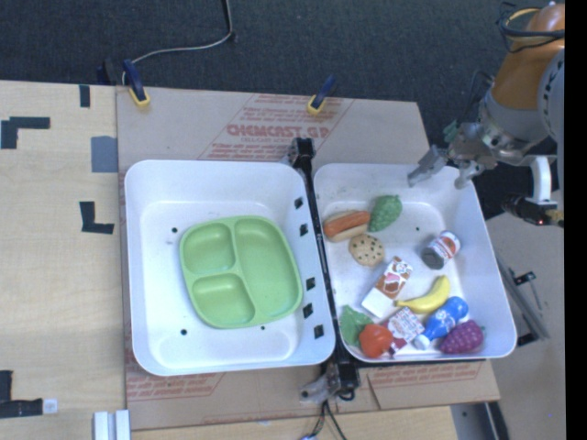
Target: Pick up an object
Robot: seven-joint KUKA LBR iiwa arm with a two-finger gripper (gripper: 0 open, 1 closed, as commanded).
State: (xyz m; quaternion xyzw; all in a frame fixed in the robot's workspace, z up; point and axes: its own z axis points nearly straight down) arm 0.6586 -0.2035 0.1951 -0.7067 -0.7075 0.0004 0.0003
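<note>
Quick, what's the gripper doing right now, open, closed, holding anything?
Gripper: open, fingers spread, holding nothing, above the far right corner of the right bin.

Two bins sit side by side on a cardboard sheet [266,126]. The left bin [147,191] holds a divided plate [240,270] at its centre. In the right bin [477,236], a hot dog [346,224] lies at 10 o'clock, a cookie [366,249] just below it, a can [441,248] at 3, and a banana [428,294] and grapes [461,337] toward 5.
</note>
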